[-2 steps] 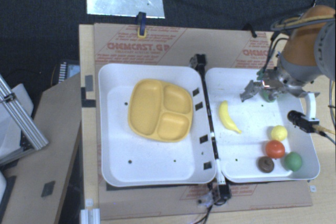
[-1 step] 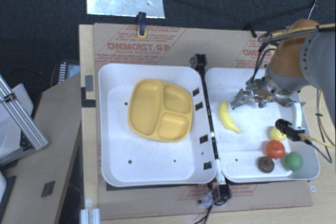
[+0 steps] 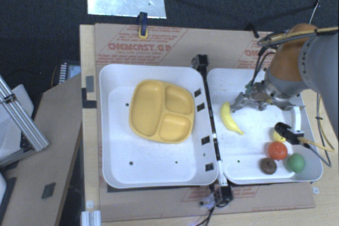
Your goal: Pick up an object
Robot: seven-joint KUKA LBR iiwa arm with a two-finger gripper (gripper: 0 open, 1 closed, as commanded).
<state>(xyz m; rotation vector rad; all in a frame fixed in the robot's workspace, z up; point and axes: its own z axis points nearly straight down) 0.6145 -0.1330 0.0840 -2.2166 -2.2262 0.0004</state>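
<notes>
Grey and orange, the arm (image 3: 296,61) comes in from the right of the camera view and bends down over the right bin (image 3: 312,166). We see its pincer (image 3: 248,101) low in that bin, just beside the yellow banana (image 3: 230,119); whether it is released or clenched we cannot tell. A yellow divided plate (image 3: 161,111) lies in the left bin (image 3: 114,156).
</notes>
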